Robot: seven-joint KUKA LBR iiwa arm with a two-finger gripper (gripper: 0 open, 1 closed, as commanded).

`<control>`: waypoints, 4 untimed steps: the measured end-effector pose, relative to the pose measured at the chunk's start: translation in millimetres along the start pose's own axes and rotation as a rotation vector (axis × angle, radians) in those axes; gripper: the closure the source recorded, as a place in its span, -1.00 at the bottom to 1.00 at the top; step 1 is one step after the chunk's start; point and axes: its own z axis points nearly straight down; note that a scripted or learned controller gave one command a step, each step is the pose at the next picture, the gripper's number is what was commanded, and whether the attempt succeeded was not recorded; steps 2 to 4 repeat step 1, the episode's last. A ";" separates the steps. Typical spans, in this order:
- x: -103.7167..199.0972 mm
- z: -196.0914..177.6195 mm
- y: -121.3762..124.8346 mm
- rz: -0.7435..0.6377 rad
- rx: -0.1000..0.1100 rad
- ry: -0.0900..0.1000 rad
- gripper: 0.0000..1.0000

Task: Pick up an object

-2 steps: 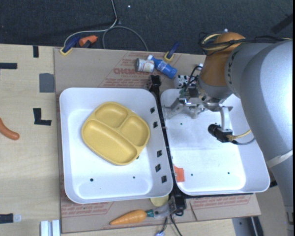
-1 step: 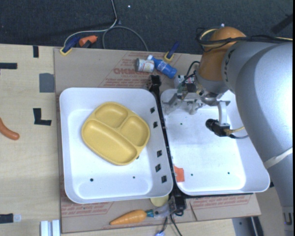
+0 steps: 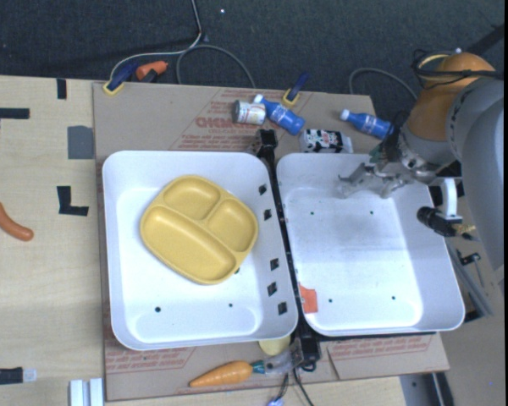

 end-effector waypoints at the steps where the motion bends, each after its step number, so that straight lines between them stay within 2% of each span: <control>1: 91.1 1.2 6.1 -0.007 0.005 0.000 -1.00; 4: 91.1 1.2 6.1 -0.007 0.005 0.000 -1.00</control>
